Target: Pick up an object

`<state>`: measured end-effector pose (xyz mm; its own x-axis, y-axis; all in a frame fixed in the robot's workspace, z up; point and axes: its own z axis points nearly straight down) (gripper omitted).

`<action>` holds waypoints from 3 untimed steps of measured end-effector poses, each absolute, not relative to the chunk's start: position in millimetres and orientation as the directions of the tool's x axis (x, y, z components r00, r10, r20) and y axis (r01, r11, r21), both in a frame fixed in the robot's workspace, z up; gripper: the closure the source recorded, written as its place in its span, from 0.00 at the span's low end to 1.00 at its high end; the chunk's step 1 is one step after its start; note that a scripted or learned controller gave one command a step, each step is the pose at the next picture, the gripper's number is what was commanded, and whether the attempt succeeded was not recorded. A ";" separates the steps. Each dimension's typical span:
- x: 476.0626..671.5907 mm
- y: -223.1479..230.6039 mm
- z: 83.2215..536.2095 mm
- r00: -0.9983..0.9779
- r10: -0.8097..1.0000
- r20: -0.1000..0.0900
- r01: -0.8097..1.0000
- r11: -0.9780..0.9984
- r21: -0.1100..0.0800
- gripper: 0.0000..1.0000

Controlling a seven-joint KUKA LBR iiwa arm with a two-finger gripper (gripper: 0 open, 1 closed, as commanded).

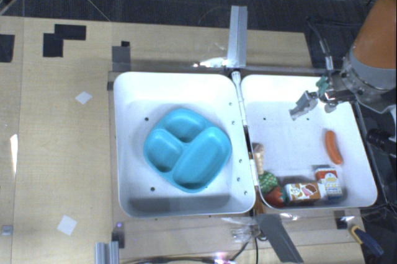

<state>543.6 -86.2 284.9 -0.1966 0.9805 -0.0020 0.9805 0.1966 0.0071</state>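
My gripper (316, 106) hangs over the upper part of the right bin (279, 101), open, with bare bin floor showing between its two fingers. An orange sausage (334, 147) lies just below and to the right of it, apart from the fingers. Along the bin's front edge sit a small carton (329, 183), a red-labelled pack (302, 191), a green leafy toy (268, 181) and a red piece (276, 196). A small tan item (257, 155) rests against the bin's left wall.
The left bin (133, 108) holds a blue divided plate (186, 149). A grey metal post (237, 36) stands behind the divider between the bins. The arm's orange band (377, 33) and grey wrist overhang the right bin's far right corner.
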 end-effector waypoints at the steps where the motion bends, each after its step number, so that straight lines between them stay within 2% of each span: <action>1: 504.3 -174.5 157.5 -0.256 0.967 -0.001 0.967 0.256 0.003 0.00; 2: 487.8 -186.9 99.7 -0.137 0.991 -0.001 0.991 0.137 0.003 0.00; 3: 562.3 -205.0 114.6 -0.436 0.900 -0.006 0.900 0.436 0.007 0.00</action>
